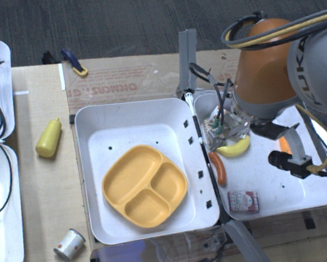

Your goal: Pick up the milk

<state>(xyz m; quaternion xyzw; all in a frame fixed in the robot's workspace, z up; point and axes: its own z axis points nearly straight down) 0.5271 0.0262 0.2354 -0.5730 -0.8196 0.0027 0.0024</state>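
Here's the desk (118, 83), brown and wide, carrying the two white bins side by side. Over on the right looms the arm (312, 77), grey with its orange band bulging above the wrist, cables looped over the top, bent down over the far left corner of the right bin (275, 203).

The left bin (93, 123) holds one big thing: a yellow divided plate (145, 186), three compartments, lying flat and turned at an angle near the middle.

Down at the wrist, the gripper (225, 125) sits low in the right bin's far left corner amid a tangle of wires, and I cannot tell whether it is open or closed from here. Nothing can be made out in its grasp.

On the desk left of the bins lies a yellow squeeze bottle (48, 138) on its side. In the right bin, a banana (235, 147) sits just beside the gripper, on its near side, and a reddish sausage (218, 168) lies along the left wall just below that.

And the milk (243, 201), a small red-and-white carton, lies near the front left corner of the right bin, apart from the gripper, with the sausage and banana between them.

A small can (69, 244) lies tipped on the desk by the left bin's front corner, a blue-and-yellow clamp (74, 63) rests at the desk's far edge, and a small orange piece (284, 144) peeks out under the arm.
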